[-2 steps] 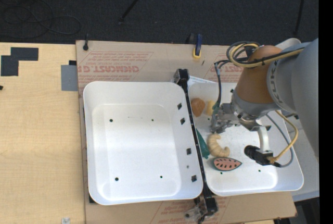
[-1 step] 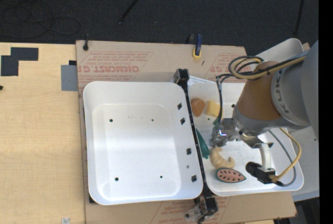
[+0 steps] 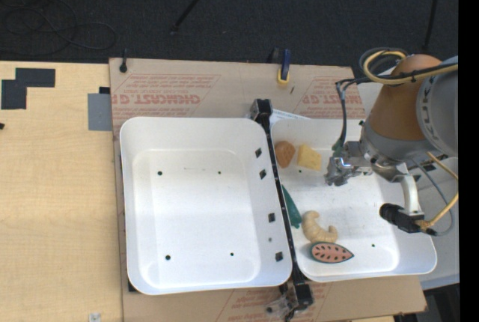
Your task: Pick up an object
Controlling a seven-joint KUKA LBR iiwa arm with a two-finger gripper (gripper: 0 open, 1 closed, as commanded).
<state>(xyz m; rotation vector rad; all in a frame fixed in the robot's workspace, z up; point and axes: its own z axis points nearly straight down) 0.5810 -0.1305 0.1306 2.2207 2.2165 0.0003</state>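
Observation:
In the right bin [image 3: 374,268] lie several small objects: an orange-brown round piece [image 3: 284,154] and a pale yellow block [image 3: 309,157] at the back left, a tan curved piece [image 3: 317,227], a red leaf-shaped slice with dark seeds [image 3: 331,254] at the front, and a green strip [image 3: 290,210] along the left wall. My gripper [image 3: 338,172] hangs low over the bin's middle, just right of the yellow block and apart from it. I see nothing between its fingers.
The left bin [image 3: 135,163] sits beside the right one, with a black divider [image 3: 271,193] between them. The arm's grey body and orange band [image 3: 400,111] cover the right bin's back right corner. Cables [image 3: 419,216] hang near its right edge.

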